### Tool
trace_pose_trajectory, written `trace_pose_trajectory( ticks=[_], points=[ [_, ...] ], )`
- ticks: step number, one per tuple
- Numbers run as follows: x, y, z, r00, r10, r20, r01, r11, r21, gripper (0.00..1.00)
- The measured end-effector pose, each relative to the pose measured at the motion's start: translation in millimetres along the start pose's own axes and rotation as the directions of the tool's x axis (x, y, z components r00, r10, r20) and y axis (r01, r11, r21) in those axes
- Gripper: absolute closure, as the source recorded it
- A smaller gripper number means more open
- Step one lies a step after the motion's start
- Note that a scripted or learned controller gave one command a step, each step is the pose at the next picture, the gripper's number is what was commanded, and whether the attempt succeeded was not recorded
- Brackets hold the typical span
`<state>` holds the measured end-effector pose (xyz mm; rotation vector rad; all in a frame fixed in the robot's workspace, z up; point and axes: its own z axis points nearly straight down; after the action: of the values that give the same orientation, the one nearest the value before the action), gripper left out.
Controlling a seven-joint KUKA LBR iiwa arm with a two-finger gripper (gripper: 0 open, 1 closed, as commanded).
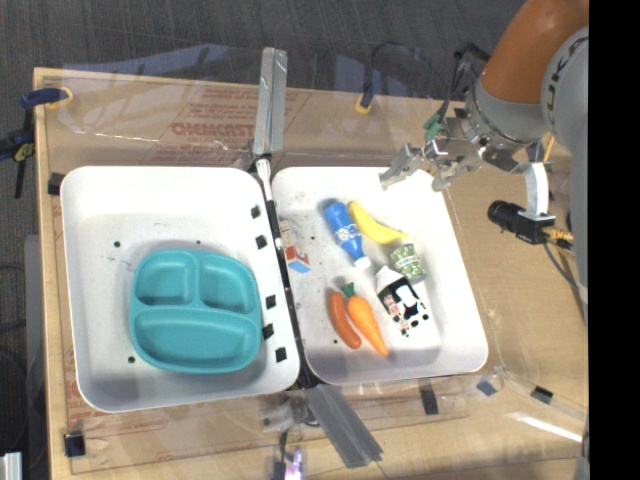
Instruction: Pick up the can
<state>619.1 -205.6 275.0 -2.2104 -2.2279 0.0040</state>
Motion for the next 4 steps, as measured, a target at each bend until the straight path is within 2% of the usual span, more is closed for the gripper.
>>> trace_pose_trajectory(
  ticks=[1,2,3,4],
  points=[
    [18.0,-28.4,117.0,0.942,0.337,-0.002,-0.337,0.942,0.002,0.0],
    [79.4,-18.3,172.4,0.903,0.43,0.0,-0.43,0.903,-0.008,0.0],
    [81.3,-18.1,163.1,0.905,0.425,-0.001,-0.425,0.905,-0.003,1.0],
    [159.7,-33.0,83.4,0.978,0.21,-0.001,-0.21,0.978,-0.002,1.0]
  ],
)
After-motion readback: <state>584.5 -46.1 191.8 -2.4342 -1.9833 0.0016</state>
